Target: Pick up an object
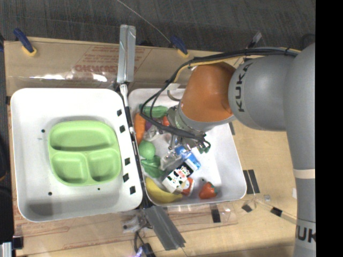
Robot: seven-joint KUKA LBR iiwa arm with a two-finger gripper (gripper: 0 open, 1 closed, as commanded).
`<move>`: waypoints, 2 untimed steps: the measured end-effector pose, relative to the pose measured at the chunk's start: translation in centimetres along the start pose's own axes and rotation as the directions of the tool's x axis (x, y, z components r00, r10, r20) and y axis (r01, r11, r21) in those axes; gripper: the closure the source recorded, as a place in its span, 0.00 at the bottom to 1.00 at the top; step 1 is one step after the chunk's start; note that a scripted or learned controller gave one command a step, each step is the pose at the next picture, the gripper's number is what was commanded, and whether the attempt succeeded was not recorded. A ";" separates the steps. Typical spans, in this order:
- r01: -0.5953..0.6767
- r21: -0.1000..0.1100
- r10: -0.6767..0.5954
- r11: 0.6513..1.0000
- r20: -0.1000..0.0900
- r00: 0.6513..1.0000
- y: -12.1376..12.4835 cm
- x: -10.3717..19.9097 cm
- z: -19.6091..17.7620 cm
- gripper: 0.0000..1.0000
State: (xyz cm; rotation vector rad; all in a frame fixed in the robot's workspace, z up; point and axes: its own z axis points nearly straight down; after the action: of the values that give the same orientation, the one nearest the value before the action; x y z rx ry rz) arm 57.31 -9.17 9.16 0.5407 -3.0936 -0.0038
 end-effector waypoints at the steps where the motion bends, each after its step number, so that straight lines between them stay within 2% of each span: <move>1: 0.003 0.002 -0.003 1.000 0.003 1.000 0.0 -0.2 -1.1 1.00; 2: -0.107 0.007 0.107 0.994 0.017 0.994 3.9 -4.8 -14.9 1.00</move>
State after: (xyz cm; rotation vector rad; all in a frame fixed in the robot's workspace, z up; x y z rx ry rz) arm 60.51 -3.89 24.03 0.3761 -3.1359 0.0035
